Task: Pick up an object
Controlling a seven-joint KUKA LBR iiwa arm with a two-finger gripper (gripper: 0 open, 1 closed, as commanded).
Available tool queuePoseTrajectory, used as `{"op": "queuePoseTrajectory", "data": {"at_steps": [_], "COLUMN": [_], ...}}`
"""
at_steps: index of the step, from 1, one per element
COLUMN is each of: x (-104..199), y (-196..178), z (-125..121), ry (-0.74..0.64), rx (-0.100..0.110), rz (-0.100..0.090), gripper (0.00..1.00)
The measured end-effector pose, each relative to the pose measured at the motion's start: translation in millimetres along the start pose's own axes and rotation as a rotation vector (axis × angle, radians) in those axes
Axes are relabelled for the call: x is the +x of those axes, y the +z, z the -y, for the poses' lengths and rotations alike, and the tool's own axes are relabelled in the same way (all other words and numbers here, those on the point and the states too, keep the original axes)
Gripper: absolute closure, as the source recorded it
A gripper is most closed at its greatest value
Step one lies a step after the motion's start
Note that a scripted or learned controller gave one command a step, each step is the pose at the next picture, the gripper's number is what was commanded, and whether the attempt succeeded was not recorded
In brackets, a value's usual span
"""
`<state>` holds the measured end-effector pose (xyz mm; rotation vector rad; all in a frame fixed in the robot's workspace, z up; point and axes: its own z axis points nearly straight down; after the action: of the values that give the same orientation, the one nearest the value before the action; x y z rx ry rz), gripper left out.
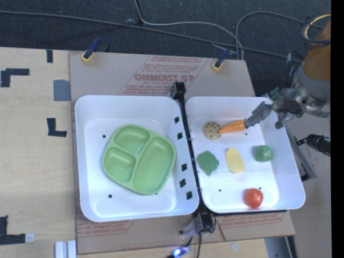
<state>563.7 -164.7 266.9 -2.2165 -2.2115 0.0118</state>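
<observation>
Carrot (233,126) lies in the right bin (279,160), long axis running 3 to 9 o'clock, touching the cookie (212,130) at 9. The hand (259,114) pinches its 3 o'clock end between nearly closed fingers.

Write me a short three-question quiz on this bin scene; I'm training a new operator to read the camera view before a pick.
1. True or false: the green divided tray lies in the left bin.
2. Multiple choice: which item in the right bin is nearest the gripper? A) red tomato B) orange carrot C) yellow piece
3. Fill in: the speckled cookie sits just to the ____ of the carrot in the camera view.

Key: 1 true; 2 B; 3 left.
</observation>
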Motion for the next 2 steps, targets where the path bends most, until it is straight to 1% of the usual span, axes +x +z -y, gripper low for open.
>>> {"op": "queuePoseTrajectory", "data": {"at_steps": [1, 2], "x": [0.4, -2.9], "y": [-6.4, 56.5], "z": [-2.0, -6.0], "ry": [-0.004, -0.003], "rx": [-0.011, -0.006], "rz": [0.002, 0.002], "gripper": [0.00, 0.00]}}
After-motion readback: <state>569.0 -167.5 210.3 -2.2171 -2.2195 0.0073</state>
